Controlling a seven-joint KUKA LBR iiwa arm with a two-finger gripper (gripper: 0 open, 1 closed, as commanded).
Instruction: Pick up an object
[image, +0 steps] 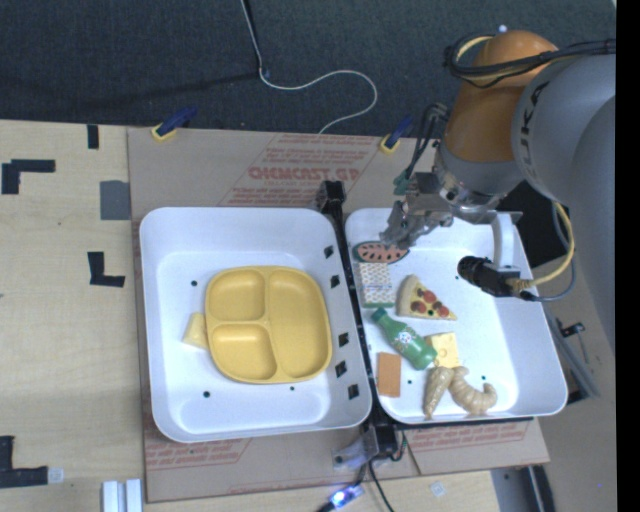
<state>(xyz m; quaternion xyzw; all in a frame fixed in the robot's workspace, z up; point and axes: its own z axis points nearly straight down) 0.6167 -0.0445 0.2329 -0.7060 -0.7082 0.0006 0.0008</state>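
Bench w/ two shallow white bins side by side. Left bin (170, 300): holds a yellow divided plate (268, 323), three compartments, lying flat near centre; a pale yellow wedge (193, 330) pokes out from under its left edge, so prob. pinned by the plate and a poor pick. Right bin (530, 340): holds the loose toy food, clustered toward the inner wall and front. Items: watermelon slice (379, 252), up near the back-left corner; a pale speckled cracker-like square (377, 285) just below it; pizza slice (424, 300), flat, mid-bin; green bottle (404, 338), lying on its side at a slant; yellow cheese-like square (445, 349) touching the bottle's lower end; orange rectangle (388, 375) near the front wall; two tan peanut-like pieces (457, 391) touching each other at the front. Gripper (395, 235): down inside right bin, tip right over the watermelon slice, approx. touching it; whether the tool is released or clenched I cannot tell, view too blurred there. Judged target: watermelon slice, sitting in bin, not lifted as far as visible. Risk: slice lies close to the bin wall, little room on that side.
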